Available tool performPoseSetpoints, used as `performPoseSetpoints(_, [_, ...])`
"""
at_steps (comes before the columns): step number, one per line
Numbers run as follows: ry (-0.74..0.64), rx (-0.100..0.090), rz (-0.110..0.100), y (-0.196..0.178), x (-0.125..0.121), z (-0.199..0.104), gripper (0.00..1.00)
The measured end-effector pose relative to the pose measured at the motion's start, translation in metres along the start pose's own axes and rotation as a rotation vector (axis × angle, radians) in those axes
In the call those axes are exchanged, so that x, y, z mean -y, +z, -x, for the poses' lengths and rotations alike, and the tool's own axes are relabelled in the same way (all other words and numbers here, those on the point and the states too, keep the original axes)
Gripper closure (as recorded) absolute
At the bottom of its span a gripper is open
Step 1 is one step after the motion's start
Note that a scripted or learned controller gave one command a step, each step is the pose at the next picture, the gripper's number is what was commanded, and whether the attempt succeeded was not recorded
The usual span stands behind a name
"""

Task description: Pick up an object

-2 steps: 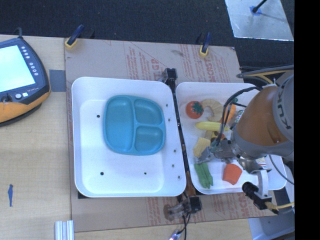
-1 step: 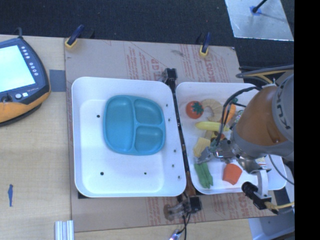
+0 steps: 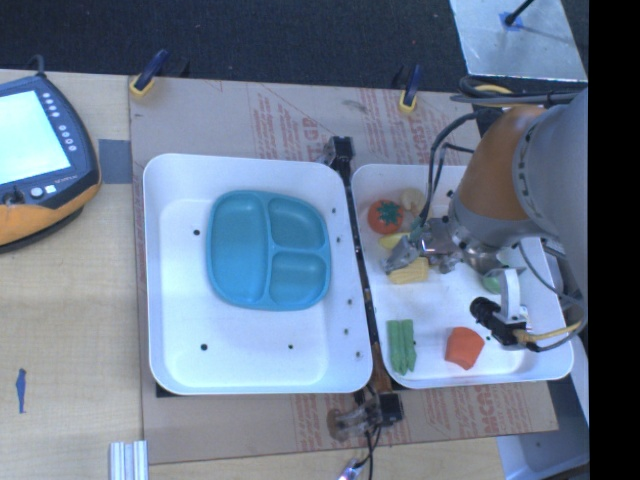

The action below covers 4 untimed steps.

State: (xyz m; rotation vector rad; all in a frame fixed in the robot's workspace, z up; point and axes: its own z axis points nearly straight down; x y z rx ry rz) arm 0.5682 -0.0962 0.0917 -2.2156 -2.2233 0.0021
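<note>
Camera view is looking down on two shallow white bins lying side by side; the left white bin [image 3: 170,268] is bearing a light blue plastic divided plate [image 3: 268,249], and the right white bin [image 3: 545,368] is holding the small toys. The grey arm with the orange band [image 3: 520,178] is reaching in from the right, and its two-finger gripper [image 3: 412,256] is sitting low over the upper left part of that bin, just beside a pale yellow block-shaped toy [image 3: 409,273]. Whether the pincer is spread or closed, I cannot tell, and nothing is plainly showing in its hold.

By my judgement the pick is only partway along: the approach looks made, the lift is not yet showing, and the toys are lying on the bin floor. A red round tomato-like toy [image 3: 384,215] is sitting near the top corner; a green ridged stick-shaped toy [image 3: 401,345] is lying along the lower left wall; an orange-red wedge-shaped toy [image 3: 463,348] is resting well apart to its right.

The wrist and cables are covering much of the bin's right half; a small green scrap beside them is too hidden to name.
</note>
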Motion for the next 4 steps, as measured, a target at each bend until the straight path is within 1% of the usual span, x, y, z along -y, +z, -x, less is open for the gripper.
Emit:
performPoseSetpoints(1, [-0.006,-0.001,-0.004,-0.010,0.000,0.000,1.00])
performPoseSetpoints(2, [0.001,-0.001,-0.001,-0.100,0.087,-0.030,1.00])
performPoseSetpoints(3, [-0.001,-0.001,0.001,-0.147,0.092,-0.071,1.00])
performPoseSetpoints(4, [-0.001,0.000,0.002,-0.161,0.092,-0.091,1.00])
